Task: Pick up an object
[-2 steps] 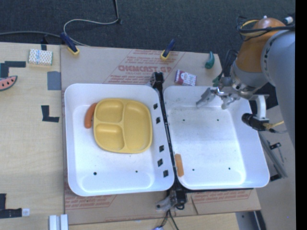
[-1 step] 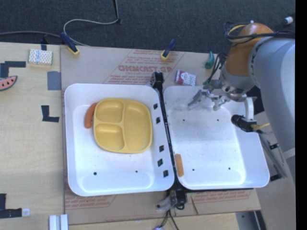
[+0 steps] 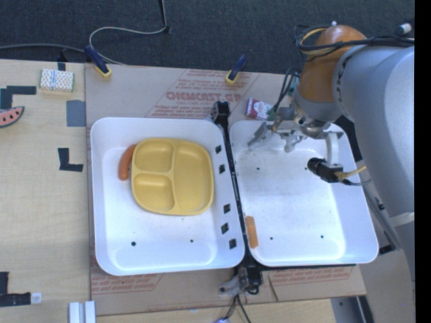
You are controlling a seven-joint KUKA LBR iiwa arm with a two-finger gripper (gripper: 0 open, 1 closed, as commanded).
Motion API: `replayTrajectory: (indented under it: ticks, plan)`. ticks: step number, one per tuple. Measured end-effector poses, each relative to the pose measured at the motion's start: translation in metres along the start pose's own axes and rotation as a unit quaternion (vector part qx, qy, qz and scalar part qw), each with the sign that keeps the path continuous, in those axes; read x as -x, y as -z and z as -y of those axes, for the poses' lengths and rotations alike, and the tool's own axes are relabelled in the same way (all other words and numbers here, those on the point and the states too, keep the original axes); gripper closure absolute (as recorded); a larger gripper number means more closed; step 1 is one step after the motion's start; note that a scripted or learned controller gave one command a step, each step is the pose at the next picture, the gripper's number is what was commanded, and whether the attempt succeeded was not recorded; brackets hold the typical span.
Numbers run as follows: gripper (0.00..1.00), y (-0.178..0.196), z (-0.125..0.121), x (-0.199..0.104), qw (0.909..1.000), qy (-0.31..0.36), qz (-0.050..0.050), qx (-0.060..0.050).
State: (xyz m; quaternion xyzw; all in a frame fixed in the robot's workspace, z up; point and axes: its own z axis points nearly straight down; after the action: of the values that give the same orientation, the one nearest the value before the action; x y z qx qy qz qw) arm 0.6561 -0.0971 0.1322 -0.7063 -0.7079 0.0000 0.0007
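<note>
End effector hovers over the right bin's far corner with prongs spread and nothing between them, so I judge it poised to descend, though the nearest pickable carrot piece lies against that bin's near-left wall.

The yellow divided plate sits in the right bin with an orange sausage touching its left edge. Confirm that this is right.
Not quite. The camera view shows the yellow divided plate in the left bin, not the right bin. The rest holds: an orange sausage lies against the plate's left edge.
</note>
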Motion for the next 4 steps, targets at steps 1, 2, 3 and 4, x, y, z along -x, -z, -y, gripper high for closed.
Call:
replayTrajectory:
  ticks: [1, 2, 3, 4]
  plan:
    - [0.0, -0.047, 0.1, 0.0, 1.0, -0.001, 0.0, -0.001]
    - [1.0, -0.037, 0.098, 0.001, 1.0, -0.001, 0.002, 0.002]
    - [0.0, -0.037, 0.098, 0.001, 1.0, -0.001, 0.001, 0.002]
    - [0.0, -0.046, 0.047, -0.001, 1.0, -0.001, 0.001, 0.002]
